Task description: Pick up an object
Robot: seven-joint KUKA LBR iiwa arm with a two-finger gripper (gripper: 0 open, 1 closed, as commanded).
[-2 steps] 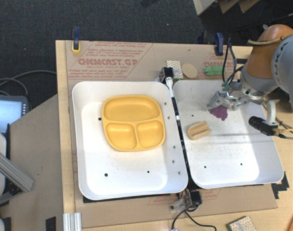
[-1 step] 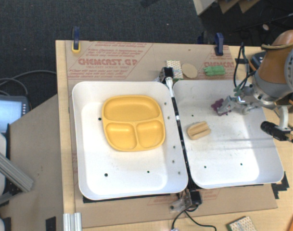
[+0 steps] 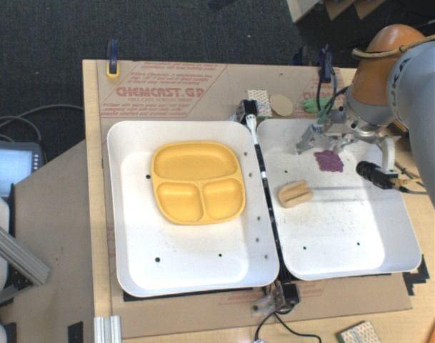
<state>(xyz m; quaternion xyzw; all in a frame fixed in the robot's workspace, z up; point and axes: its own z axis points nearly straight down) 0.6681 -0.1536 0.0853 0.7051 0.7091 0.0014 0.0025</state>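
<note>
Tan bread roll [image 3: 295,193], long axis left-right.

The big grey arm [image 3: 417,84] with its orange band [image 3: 385,56] is reaching in from the right, and its pincer [image 3: 324,138] is pointing down low.

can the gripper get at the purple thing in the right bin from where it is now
Probably yes. The gripper hangs just above and left of the purple object in the right bin, with bare bin floor around it. The tan block lies apart, lower left, out of the way.
</note>
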